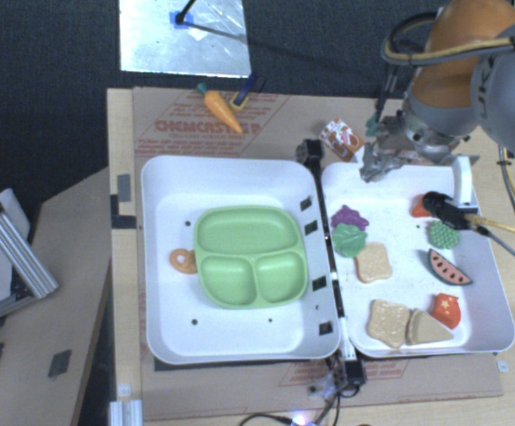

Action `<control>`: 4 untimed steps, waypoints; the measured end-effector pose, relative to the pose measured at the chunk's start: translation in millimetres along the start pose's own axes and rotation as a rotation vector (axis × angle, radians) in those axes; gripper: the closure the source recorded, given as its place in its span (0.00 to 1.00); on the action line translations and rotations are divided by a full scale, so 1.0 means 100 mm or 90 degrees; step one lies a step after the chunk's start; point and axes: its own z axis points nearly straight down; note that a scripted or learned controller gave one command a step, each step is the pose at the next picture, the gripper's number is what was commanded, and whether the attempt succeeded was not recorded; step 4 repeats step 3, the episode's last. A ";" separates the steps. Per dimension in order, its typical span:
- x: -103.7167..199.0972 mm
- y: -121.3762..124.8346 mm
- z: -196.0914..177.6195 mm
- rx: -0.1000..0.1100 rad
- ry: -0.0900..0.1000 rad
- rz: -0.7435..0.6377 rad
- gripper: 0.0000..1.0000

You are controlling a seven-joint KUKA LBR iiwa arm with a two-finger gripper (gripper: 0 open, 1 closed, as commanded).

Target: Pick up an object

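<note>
The end effector [375, 164] hangs over the far-left corner of the right bin [497, 304], holding nothing; whether its fingers are apart or together I cannot tell. The watermelon slice [447, 268] lies near that bin's right side, its long axis running from upper left to lower right.

You are looking at a robotics lab bench. Two white bins [240, 171] sit side by side on a cardboard sheet [209, 118] printed with red lettering. Dark fabric backdrop behind; a foil-like square panel [182, 25] lies on it. Aluminium framing [9, 247] at left. Plastic toy food [373, 263] serves as test items.
</note>
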 end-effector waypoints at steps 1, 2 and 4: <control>0.45 0.06 0.07 0.001 0.000 0.000 1.00; 0.96 0.22 0.20 0.001 0.001 0.000 1.00; 0.98 0.17 0.07 0.000 0.000 0.002 1.00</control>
